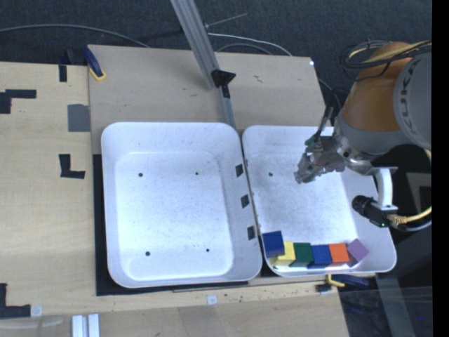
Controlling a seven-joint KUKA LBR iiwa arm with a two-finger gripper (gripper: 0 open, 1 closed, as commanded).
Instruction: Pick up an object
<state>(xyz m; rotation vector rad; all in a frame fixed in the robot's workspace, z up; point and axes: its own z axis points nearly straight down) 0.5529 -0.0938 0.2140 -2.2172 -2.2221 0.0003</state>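
Note:
Several small blocks lie in a row along the near wall of the right bin (280,149): a blue block (272,242) on a yellow one (285,253), then a green block (302,253), another blue block (321,255), an orange block (339,253) and a purple block (357,249). My gripper (309,168) hangs over the middle of the right bin, well behind the row of blocks, pointing down and to the left. Nothing shows between its fingers.
The left bin (123,142) sits beside the right one, with black clips along the shared edge. A slanted metal pole (196,34) rises behind the bins. A black fitting with a cable (375,213) sticks out over the right bin's right rim.

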